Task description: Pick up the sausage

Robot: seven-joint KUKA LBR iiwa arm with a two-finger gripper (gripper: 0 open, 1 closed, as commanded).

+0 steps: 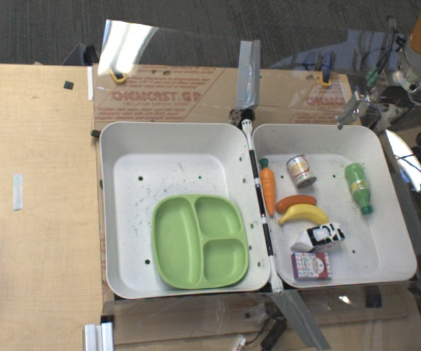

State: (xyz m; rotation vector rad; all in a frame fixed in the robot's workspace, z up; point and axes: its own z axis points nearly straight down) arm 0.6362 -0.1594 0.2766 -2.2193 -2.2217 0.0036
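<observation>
Sausage: a reddish-orange link was seen lying flat in the right bin, touching the top of the banana and just right of the carrot.
Gripper: it was seen above the back right corner of the right bin, well apart from the sausage; whether it was clenched or released could not be told.
Arm: the orange band and grey wrist were seen at the upper right.
Right bin, other contents: a small can was placed behind the sausage, a green bottle lay to the right, a black-and-white carton and a pink box lay nearer the front.
Left bin: a green divided plate was laid in its front half.
</observation>
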